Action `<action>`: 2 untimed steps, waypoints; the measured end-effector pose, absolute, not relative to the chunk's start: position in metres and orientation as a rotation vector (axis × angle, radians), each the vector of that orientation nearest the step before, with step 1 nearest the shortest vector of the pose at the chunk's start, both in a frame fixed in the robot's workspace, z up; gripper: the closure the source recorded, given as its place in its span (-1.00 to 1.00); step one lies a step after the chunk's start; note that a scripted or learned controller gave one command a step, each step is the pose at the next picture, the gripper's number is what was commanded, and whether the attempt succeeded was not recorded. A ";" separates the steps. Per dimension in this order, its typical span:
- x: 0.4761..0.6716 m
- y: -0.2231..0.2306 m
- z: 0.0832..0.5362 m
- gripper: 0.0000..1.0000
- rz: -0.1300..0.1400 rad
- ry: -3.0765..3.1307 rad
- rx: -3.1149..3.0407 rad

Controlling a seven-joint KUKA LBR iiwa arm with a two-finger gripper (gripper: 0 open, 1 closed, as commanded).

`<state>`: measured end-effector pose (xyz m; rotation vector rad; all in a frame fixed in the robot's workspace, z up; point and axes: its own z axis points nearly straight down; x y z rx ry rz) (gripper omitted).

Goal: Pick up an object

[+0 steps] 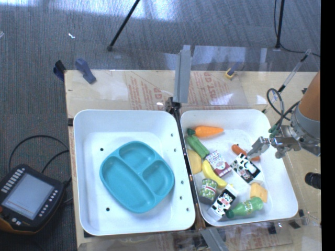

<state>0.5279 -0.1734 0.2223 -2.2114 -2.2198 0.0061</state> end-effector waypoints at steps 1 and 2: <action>0.548 -0.146 0.101 -1.00 0.002 -2.338 -2.092; 0.612 -0.120 0.084 -1.00 0.004 -2.454 -1.952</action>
